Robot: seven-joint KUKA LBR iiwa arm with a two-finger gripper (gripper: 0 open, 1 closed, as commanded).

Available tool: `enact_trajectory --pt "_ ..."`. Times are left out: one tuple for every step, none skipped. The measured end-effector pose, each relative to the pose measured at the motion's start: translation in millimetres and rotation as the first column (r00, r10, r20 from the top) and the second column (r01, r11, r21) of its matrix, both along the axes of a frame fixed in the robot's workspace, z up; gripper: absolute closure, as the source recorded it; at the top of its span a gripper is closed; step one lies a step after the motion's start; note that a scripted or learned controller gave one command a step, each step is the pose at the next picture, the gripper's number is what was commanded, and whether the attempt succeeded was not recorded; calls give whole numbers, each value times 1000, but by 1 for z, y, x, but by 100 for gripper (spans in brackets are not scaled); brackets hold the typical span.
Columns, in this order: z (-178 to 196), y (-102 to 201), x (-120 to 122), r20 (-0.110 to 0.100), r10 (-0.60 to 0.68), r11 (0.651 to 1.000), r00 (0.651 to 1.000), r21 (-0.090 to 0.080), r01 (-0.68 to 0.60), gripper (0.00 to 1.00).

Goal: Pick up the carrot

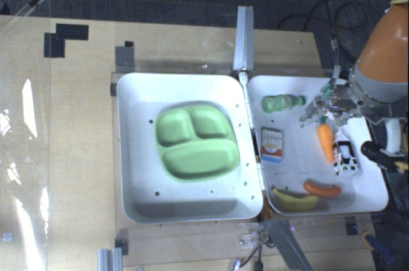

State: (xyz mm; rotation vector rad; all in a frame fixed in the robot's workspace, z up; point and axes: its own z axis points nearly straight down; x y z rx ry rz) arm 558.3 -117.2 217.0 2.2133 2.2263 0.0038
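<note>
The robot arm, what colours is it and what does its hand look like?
The arm has a big rounded orange part, with a grey band below it. Its gripper is a small cluster of grey and silvery metal parts with a few greenish bits, sitting just above the carrot.

The desk is sitting there in pale wood, carrying two white bins side by side. The left bin and right bin are touching along a metal divider. Black tape marks are sticking to the desk's far left corner.
</note>
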Motion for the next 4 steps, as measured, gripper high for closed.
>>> enact_trajectory --pt "-39 -62 1 1 -66 998 998 -1 66 0" --pt "-29 -24 25 3 -147 989 989 0 147 0" --pt "-122 -76 20 4 -124 992 992 0 124 0" --pt "-111 -75 22 9 -120 993 993 1 120 100"
